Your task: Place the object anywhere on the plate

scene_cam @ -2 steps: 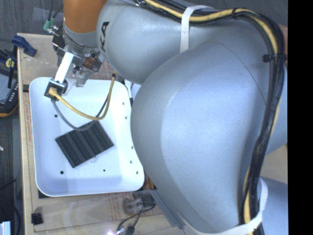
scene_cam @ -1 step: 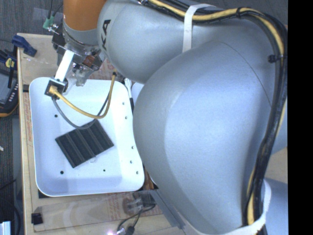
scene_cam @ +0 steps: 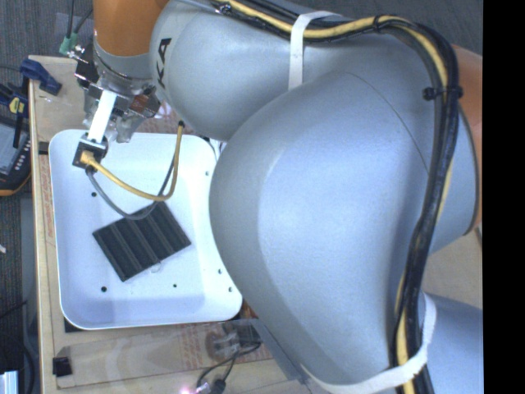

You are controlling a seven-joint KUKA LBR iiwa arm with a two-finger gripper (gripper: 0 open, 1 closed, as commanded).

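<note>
Closest to the lens, grey arm, bulking across the middle and right of the view and covering much of the bench. Beyond it, at upper left, orange band, and just below that the gripper, poised over the far left corner of the white bin. Impossible to tell whether clenched or released from this angle. Down on the bin floor, dark ribbed slab, lying flat, turned askew to the walls, touching none of them, well apart from the gripper. Under the bin, wooden bench, with a small black block near its front left corner.
</note>
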